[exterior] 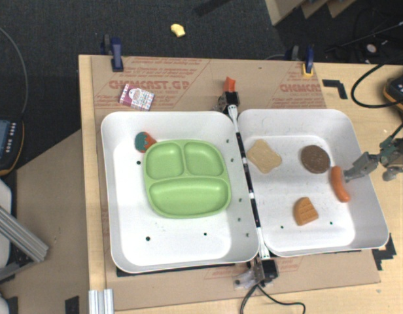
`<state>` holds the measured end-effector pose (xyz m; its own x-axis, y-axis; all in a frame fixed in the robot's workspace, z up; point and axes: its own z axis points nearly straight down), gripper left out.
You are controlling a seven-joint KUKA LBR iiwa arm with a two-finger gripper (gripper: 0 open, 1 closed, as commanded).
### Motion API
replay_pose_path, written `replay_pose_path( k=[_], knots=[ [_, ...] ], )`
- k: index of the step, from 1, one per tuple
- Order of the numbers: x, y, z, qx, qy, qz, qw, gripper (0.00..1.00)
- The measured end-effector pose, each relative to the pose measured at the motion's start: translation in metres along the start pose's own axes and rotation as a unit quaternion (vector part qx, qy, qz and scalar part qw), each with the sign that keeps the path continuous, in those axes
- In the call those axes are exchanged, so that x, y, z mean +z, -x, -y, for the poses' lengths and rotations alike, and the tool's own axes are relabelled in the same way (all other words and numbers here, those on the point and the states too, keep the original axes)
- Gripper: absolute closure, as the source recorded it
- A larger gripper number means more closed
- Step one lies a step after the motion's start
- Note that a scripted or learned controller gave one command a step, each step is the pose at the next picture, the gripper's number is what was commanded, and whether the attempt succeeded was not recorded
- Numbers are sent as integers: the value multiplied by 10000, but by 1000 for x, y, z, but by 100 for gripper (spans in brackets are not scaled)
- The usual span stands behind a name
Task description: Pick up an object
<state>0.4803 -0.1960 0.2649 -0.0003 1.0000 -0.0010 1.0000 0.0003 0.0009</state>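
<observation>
The right bin (358,237) holds several toy foods. A tan cracker-like piece (263,156) lies at its left, a round brown cookie (315,159) sits in the middle, and an orange-brown bread piece (305,210) lies nearer the front. An orange sausage (339,183) is close to the right wall. My gripper (373,170) hovers over the bin's right rim, just right of the sausage and apart from it. It is open, one finger (358,168) points toward the sausage, and nothing is between the fingers.
The left bin (123,227) holds a green divided plate (186,178) and a small red-and-green object (144,141) at the plate's upper left corner. A pink-and-white packet (136,97) lies on the cardboard behind the left bin. Clamps (229,101) sit between the bins.
</observation>
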Motion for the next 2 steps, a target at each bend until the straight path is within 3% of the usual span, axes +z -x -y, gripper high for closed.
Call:
replay_pose_path(
  k=[1,2],
  knots=[
    [128,25,-51,-1,-48,-17,10000,0],
    [100,28,-80,-10,23,11,10000,0]
  ],
)
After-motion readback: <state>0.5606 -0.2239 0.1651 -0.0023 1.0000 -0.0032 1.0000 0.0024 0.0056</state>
